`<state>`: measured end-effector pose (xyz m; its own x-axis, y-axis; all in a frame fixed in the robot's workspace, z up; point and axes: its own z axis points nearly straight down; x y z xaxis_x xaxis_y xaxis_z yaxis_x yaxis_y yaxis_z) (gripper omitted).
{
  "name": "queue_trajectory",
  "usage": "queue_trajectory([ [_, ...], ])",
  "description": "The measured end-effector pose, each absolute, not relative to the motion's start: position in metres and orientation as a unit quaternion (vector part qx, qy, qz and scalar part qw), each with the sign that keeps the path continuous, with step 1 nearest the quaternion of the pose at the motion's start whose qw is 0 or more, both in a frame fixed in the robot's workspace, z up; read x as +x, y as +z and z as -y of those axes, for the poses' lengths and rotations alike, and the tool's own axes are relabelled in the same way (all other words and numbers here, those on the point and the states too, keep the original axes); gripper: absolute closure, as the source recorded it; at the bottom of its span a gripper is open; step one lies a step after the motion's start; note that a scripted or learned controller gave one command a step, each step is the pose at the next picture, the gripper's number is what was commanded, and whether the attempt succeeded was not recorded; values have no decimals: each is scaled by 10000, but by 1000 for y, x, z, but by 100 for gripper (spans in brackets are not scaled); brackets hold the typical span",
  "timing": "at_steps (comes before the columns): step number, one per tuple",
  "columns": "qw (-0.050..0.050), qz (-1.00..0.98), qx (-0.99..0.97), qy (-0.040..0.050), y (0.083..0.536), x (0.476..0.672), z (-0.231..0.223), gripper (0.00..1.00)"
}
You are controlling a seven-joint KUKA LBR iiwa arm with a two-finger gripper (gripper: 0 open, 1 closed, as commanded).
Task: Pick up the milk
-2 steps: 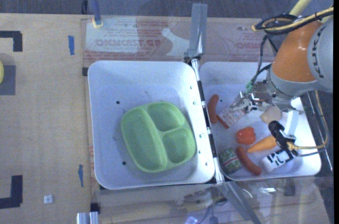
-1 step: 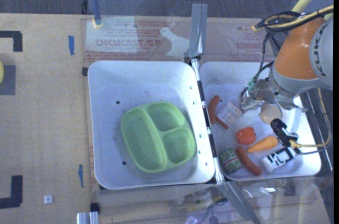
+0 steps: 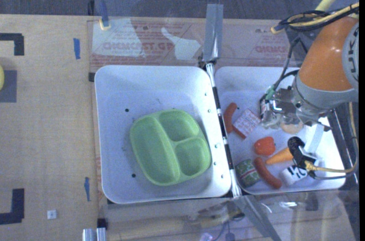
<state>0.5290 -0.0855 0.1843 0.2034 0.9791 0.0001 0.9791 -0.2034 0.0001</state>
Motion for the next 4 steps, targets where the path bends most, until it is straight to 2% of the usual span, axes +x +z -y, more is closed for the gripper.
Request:
queue_trajectory([
  [1, -21, -6026, 7981, -10, 199, 481, 61, 100],
  [2, -1, -6020, 7985, -1, 213, 479, 34, 100],
  [3, -8, -6532, 7572, -8, 210, 479, -56, 100],
  [4, -2, -5630, 8265, -9, 221, 479, -156, 100],
])
